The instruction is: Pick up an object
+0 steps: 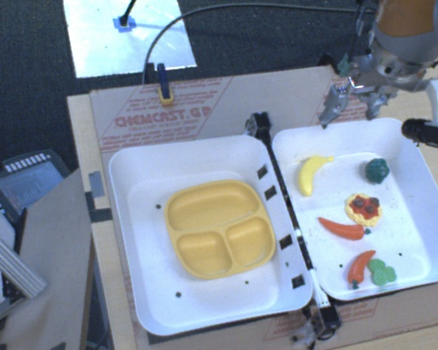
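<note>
The right bin (426, 178) holds a yellow banana (310, 172), a dark green broccoli piece (376, 170), a small pizza-like disc (364, 209), a red-orange chili (342, 228), and a carrot with green leaves (368, 268). My gripper (352, 101) hangs above the far edge of the right bin, with two fingers spread apart and nothing between them. It is well back from the banana and broccoli.
The left bin (130, 184) holds a yellow divided tray (217, 228). A black divider with clips (281, 201) runs between the bins. A black cable and a blue-yellow clamp (163, 84) lie beyond the bins. A pendant (27, 184) sits at the left.
</note>
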`<action>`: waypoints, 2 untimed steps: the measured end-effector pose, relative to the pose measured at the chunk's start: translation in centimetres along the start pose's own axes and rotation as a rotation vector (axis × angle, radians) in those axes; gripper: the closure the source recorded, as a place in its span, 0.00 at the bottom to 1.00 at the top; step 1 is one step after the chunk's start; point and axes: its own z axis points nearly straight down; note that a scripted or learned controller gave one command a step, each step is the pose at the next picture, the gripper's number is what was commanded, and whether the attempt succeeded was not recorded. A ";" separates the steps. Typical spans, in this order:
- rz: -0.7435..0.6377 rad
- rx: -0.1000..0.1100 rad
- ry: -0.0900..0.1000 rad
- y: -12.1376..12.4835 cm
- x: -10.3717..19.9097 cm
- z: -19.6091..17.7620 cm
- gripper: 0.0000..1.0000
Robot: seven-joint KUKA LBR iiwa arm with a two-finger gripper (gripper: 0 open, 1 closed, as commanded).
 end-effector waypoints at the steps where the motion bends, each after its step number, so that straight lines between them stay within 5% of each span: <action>1: -0.001 -0.011 -0.001 0.1 0.0 -0.7 0.00; 2: -0.004 -0.012 -0.001 1.1 0.5 3.7 0.00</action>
